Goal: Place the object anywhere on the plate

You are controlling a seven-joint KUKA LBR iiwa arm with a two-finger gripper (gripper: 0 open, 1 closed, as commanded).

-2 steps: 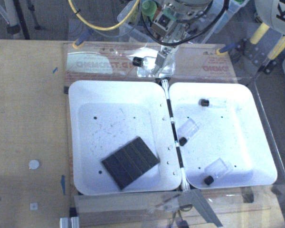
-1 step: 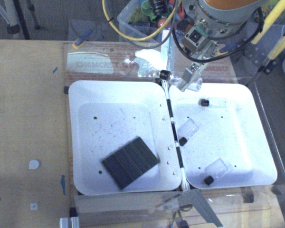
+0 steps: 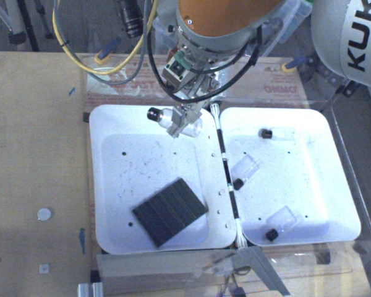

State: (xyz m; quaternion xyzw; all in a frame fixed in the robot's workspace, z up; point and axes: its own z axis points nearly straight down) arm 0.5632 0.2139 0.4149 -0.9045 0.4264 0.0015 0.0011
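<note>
Camera view: the gripper [image 3: 184, 124] hangs over the far right corner of the left bin [image 3: 105, 166], with a clear, black-capped vial [image 3: 164, 117] at its tip. Whether it grips the vial cannot be told. The vial is probably light, stiff and slick, best pinched across the body. The plate [image 3: 170, 211] lies by the bin's near edge.

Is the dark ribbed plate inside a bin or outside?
Inside: the dark grey ribbed square plate lies flat on the left white bin's floor.

Bench [image 3: 31, 135] with left bin [image 3: 130, 159], right bin [image 3: 309, 172]
</note>
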